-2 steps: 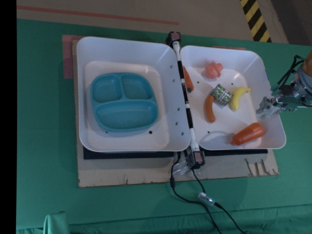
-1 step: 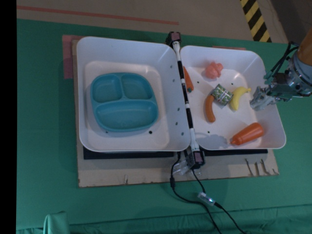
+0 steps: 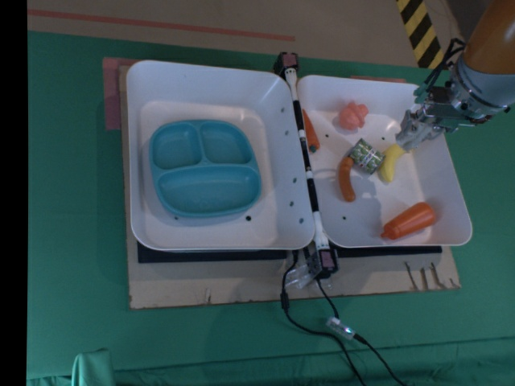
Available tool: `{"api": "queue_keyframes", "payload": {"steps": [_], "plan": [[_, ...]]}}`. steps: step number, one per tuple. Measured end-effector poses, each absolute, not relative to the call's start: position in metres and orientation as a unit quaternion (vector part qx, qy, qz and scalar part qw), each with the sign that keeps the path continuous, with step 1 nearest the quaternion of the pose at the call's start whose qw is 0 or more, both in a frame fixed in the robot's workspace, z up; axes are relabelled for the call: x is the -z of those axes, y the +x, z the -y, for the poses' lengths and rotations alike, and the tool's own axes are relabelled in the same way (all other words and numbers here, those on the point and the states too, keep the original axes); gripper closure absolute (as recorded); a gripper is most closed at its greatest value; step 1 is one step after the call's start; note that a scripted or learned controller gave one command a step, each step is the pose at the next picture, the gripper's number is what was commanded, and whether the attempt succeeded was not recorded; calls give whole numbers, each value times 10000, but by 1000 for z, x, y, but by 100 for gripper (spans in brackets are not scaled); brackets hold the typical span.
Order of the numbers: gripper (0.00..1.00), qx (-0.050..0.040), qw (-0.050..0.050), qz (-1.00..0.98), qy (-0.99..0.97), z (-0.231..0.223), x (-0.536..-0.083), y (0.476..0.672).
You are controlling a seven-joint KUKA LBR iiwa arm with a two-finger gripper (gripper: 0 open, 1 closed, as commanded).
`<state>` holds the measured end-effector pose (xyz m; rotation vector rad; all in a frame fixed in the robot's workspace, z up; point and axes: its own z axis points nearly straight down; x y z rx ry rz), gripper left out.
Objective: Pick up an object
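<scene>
The right bin point(image 3: 447, 215) holds several items. A yellow banana point(image 3: 391, 162) lies near its middle, with a small green-patterned can point(image 3: 366, 156) just left of it. A pink toy point(image 3: 352, 115) sits at the back. An orange sausage-shaped piece point(image 3: 346, 179) lies left of centre, a small carrot point(image 3: 311, 131) rests against the left wall, and a bigger orange carrot point(image 3: 409, 220) lies at the front right. My gripper point(image 3: 409, 137) hangs over the right part of the bin, its tips just above and right of the banana's upper end.
The left bin point(image 3: 161, 83) carries a teal divided plate point(image 3: 204, 170). A black-and-white bar point(image 3: 304, 147) runs between the bins. Cables point(image 3: 338, 328) trail off the bench's front edge. Yellow-black hazard tape point(image 3: 414, 14) marks the floor at the back right.
</scene>
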<state>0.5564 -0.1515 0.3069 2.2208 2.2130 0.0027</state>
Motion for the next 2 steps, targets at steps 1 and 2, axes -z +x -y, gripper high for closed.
{"api": "queue_keyframes", "payload": {"steps": [1,2], "plan": [[100,-8,35,-7058,7084,188,-367,623],[100,-10,34,-7061,7081,138,-367,670]]}}
